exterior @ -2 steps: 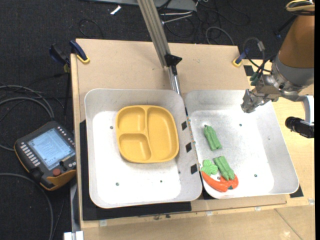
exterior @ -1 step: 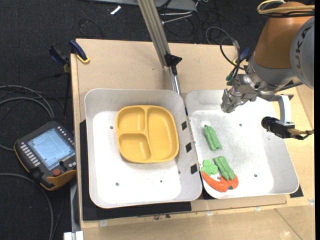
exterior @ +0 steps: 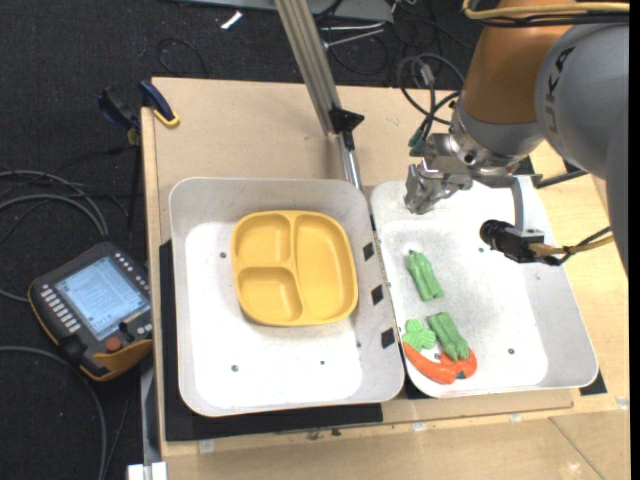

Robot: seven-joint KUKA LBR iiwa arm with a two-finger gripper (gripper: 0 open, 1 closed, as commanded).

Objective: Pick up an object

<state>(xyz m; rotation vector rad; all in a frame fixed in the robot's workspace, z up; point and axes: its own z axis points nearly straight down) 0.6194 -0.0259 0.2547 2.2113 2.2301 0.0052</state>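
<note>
At the far left corner of the right bin (exterior: 560, 298) hangs the claw (exterior: 428, 192), up at the end of the big grey and orange arm (exterior: 540, 58). It is low over the white floor of that bin. Nothing can be seen in the claw, and I cannot tell if it is clenched or released.

Just below the claw, a little nearer to the front, lies a small green toy (exterior: 424, 274). It looks like a bean pod. It lies flat on the bin floor and does not touch the claw.

Farther down from the claw, at the front of the same bin, there is an orange toy (exterior: 440, 366) with another green toy (exterior: 450, 335) lying on top of it. These two touch each other. They are well apart from the claw.

To the left of the claw and a bit nearer to the front is the left bin (exterior: 200, 368). A yellow plate (exterior: 295, 268) with three parts sits in it.

Both bins sit side by side on the brown tabletop (exterior: 240, 128).
</note>
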